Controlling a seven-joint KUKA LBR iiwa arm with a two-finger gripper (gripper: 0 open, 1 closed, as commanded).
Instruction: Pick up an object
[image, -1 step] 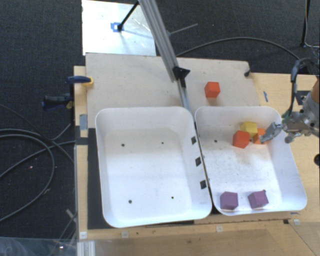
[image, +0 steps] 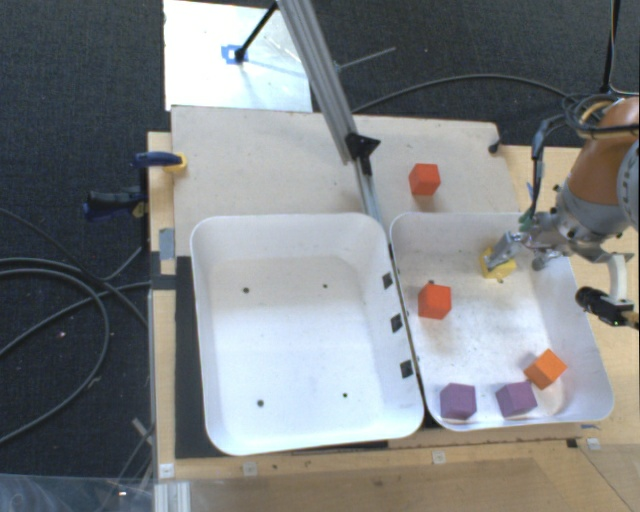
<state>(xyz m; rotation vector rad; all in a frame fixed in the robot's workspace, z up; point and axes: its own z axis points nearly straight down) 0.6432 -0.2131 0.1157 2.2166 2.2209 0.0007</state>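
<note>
My gripper (image: 522, 248) hangs over the back of the right bin (image: 590, 345), reaching in from the right under the grey and orange arm. A small yellow object (image: 497, 264) sits right at the gripper's left end, touching or overlapping it; whether it is gripped is unclear. An orange cube (image: 434, 300) lies near the right bin's left wall. Along the bin's front are two purple blocks (image: 458, 400) (image: 516, 398) and an orange block (image: 545, 368) toward the front right corner.
The left bin (image: 215, 330) stands beside the right one. Another orange cube (image: 425, 179) rests on the bench behind the bins. A slanted metal pole (image: 330, 90) crosses the back. Cables lie on the floor at the left.
</note>
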